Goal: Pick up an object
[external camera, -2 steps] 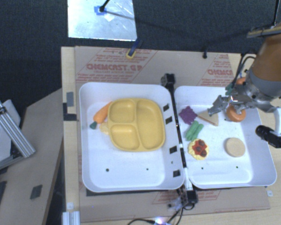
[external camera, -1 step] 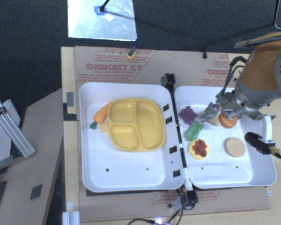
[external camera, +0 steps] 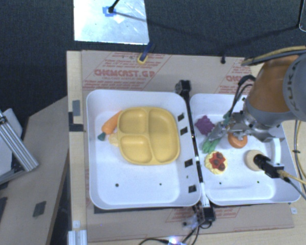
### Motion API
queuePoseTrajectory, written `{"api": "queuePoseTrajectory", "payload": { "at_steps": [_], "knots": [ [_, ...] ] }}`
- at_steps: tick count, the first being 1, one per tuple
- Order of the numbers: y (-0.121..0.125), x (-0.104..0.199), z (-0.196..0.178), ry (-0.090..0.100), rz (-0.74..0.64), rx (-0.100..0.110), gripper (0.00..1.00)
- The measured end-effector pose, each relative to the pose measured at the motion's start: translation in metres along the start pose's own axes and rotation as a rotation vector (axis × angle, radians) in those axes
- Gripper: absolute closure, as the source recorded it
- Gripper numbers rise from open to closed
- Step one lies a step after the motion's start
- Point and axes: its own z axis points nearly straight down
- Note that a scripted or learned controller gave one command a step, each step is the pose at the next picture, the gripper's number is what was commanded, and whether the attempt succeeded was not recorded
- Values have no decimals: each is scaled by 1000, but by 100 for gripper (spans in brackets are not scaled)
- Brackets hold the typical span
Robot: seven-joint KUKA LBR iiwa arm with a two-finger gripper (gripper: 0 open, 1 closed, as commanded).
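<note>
Purple toy [external camera: 204,123] just left of end effector [external camera: 218,132].

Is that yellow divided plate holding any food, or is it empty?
Empty. The yellow plate sits right side up in the left bin, its compartments bare. The toy carrot lies beside its left edge, outside it.

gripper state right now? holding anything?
Gripper: cannot be told; it sits low in the right bin beside the purple toy and green toy.
</note>
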Motion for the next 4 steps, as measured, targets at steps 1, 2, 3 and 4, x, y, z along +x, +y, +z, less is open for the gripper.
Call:
{"api": "queuePoseTrajectory", "payload": {
  "at_steps": [1, 2, 3, 4],
  "knots": [
    [0, 1, 52, 0, 0, 2, 0],
    [2, -1, 38, -2, -1, -6, 100],
    [-5, 1, -21, -1, -3, -7, 100],
    [-12, 3, -68, -1, -3, -7, 100]
  ]
}}
